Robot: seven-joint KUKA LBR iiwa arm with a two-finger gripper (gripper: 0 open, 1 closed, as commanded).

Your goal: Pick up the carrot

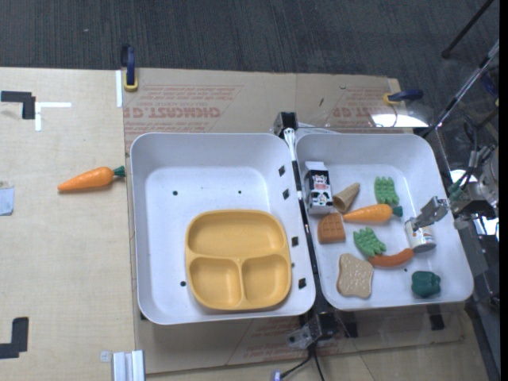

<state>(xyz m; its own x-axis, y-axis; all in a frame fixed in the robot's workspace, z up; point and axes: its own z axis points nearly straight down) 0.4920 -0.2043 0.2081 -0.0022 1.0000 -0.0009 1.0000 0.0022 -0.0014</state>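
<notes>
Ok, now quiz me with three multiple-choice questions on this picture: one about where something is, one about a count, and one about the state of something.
1. Where is the yellow plate?
A. In the view's left bin
B. In the view's right bin
C. On the bare bench

2. How many compartments does that plate have?
A. Two
B. Three
C. Five

3. The carrot among the toy foods is
A. standing upright on the plate
B. hanging over the bin wall
C. lying on its side on the bin floor

Answers:
1. A, since the plate sits on the floor of the left bin.
2. B, since it has one wide section at the back and two smaller ones in front.
3. C, since it lies flat in the right bin, green top towards the view's right.
</notes>
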